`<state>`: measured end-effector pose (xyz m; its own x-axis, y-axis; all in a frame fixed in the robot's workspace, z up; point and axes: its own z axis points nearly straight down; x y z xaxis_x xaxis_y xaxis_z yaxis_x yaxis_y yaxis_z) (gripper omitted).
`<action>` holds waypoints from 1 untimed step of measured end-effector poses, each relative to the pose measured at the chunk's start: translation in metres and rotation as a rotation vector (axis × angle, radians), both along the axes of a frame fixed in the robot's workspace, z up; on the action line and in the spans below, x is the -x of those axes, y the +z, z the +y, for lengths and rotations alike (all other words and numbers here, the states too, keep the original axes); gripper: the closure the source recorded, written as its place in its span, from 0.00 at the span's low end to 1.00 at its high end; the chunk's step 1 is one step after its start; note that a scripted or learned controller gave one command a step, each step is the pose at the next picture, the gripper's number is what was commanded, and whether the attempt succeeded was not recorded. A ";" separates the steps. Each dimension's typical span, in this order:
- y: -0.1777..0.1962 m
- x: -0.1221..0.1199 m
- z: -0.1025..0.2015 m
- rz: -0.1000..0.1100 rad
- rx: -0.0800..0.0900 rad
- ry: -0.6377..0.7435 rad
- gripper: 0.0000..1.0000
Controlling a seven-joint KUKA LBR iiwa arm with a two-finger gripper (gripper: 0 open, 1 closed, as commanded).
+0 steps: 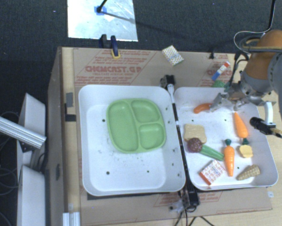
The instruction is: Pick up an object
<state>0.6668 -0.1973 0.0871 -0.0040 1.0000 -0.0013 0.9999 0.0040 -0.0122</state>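
Hovering gripper: the gripper (pixel 225 99) sits low over the far edge of the right bin (pixel 268 173), at the end of the grey arm (pixel 263 65) that comes in from the right.
Gripper state: I cannot tell; its working end is a small metallic blur, and nothing can be seen held in it.
Nearest thing: a small orange-red piece (pixel 202 108), perhaps a toy chilli, lies just beside the gripper on its left, on the bin floor.
Next nearest: an orange carrot (pixel 240 125) lies near, toward the bin's right wall.
Mid bin: a slice of toy bread (pixel 195 133), with a dark round piece (pixel 194 145) touching its near edge and a green piece (pixel 211 151) running off from that.
Near side: a second carrot (pixel 229 159), a pale yellow piece (pixel 245 150), a red-and-white packet (pixel 212 171) and a waffle cone (pixel 248 172).
Left bin: the left bin (pixel 98 173) bears a green divided plate (pixel 135 125), well apart from the arm.
Step in hand: by my reading, the approach; no object looks lifted yet.
Likely target: the small orange-red piece, being closest, though this is a guess.
Next move calls for: centring over that piece, descending to the bin floor and closing across its narrow width.
Risk: it lies close to the bin's far wall, so a finger could catch the rim or push the piece aside.
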 end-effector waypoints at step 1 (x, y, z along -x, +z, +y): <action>0.000 0.000 0.002 -0.001 0.002 0.000 0.00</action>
